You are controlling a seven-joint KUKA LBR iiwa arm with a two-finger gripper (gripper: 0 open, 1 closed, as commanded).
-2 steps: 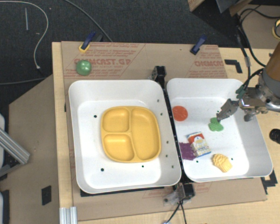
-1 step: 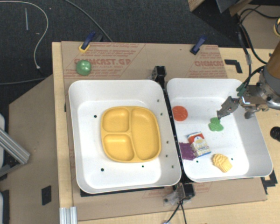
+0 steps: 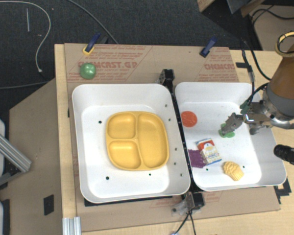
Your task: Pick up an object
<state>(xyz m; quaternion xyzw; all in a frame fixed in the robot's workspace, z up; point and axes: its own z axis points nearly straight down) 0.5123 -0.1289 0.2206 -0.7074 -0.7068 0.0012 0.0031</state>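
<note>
Camera view, starting at the bottom of the frame: a small yellow ridged toy (image 3: 232,170) lies low in the right bin (image 3: 210,94), and just up and to its left sits a little white carton (image 3: 208,151) with red and blue print, touching a purple scrap (image 3: 196,158). Both look light; the carton seems stiff enough to be pinched across its short sides, while the purple piece looks soft and flat, a poor thing to grab. Higher up, the gripper (image 3: 229,128) hangs over a small green object (image 3: 228,133), its grey fingers pointing down and left; whether they are spread or closed I cannot tell, nor whether the green thing is between them. That green piece looks tiny, probably light and easy to knock aside, so a pinch straight across its middle seems best. Left of it an orange disc (image 3: 188,118) lies flat, likely slippery at the edges. Further left, the other bin (image 3: 88,102) holds a yellow divided plate (image 3: 137,140), and a green ball (image 3: 88,71) rests at upper left.
</note>
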